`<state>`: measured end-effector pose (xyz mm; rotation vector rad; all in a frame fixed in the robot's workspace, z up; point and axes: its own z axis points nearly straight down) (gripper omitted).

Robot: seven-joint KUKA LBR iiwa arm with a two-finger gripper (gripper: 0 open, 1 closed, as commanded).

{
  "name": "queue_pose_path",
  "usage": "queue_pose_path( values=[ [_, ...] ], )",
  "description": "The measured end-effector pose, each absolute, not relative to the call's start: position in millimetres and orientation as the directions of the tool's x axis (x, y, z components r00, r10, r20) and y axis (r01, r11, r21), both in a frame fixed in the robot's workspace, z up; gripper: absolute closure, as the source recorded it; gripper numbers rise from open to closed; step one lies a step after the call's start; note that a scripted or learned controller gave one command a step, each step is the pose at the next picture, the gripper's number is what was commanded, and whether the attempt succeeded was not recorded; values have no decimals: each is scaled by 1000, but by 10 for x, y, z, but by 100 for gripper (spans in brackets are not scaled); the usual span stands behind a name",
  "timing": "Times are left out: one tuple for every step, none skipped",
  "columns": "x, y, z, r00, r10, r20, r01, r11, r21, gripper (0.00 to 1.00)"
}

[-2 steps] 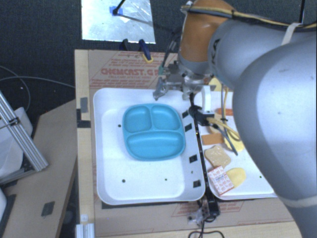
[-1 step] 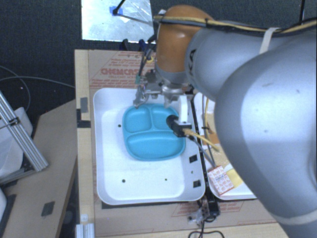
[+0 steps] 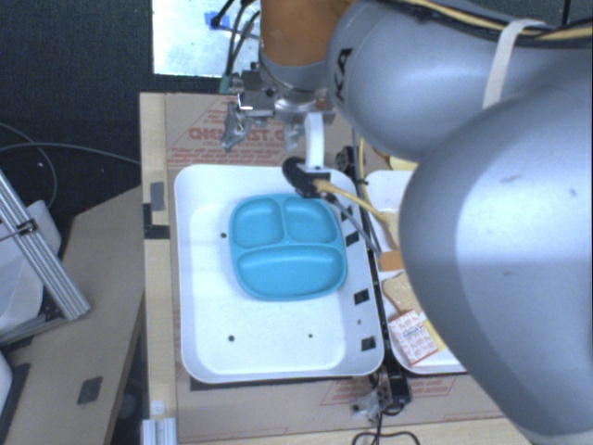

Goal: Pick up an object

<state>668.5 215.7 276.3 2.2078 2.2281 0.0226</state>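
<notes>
Blue divided plate point(image 3: 285, 248) lies flat in my left white bin point(image 3: 204, 332), three compartments up; gripper point(image 3: 264, 133) above the far rim, grip unclear.

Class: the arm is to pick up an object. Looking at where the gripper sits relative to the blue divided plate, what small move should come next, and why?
Probably a short descent toward the plate's far rim. The gripper sits past the far edge of the left bin, with nothing visible between its fingers, while the blue divided plate lies flat in that bin, nearer the camera.
</notes>
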Motion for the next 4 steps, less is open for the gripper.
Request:
queue_pose_path(
  values=[
    [6571,2193,4584,-7,1000,7,1000,7,21,0],
    [6571,2193,4591,-12,1000,2,1000,12,7,100],
    [6074,2355,3493,-7,1000,-2,1000,7,-12,100],
    [5767,2340,3000,-2,1000,-1,1000,2,-6,100]
  ],
)
